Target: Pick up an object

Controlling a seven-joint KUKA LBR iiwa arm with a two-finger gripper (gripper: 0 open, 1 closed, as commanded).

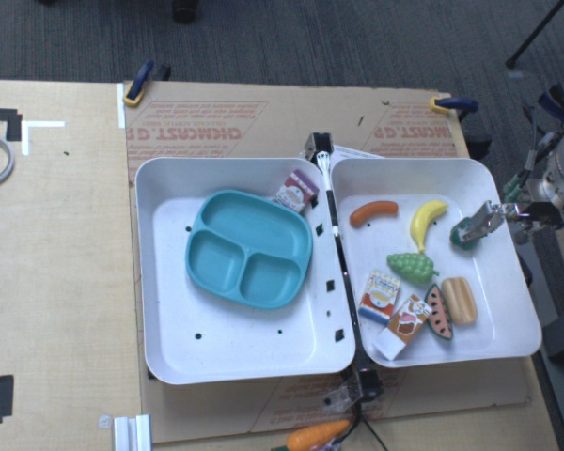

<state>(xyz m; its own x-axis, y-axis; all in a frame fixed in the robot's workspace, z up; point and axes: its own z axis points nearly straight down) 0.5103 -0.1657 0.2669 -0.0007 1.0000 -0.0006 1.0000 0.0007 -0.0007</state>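
The right bin (pixel 508 338) holds several toy foods. There is a red sausage (pixel 372 212), a yellow banana (pixel 427 224), green grapes (pixel 412 267), two small cartons (pixel 381 296) (pixel 401 325), a watermelon slice (pixel 438 312) and a hot dog bun (pixel 460 300). A dark green rounded object (pixel 465 237) lies near the bin's right wall. My gripper (pixel 487 219) reaches in from the right and sits right at that green object, touching or nearly touching its upper right side.
The left bin (pixel 160 280) carries a teal divided plate (pixel 250 248) and a small packet (pixel 296 192) at its back right corner. An orange toy (pixel 318 433) lies on the cardboard in front of the bins. Clamps (pixel 138 82) (pixel 456 105) hold the cardboard's far corners.
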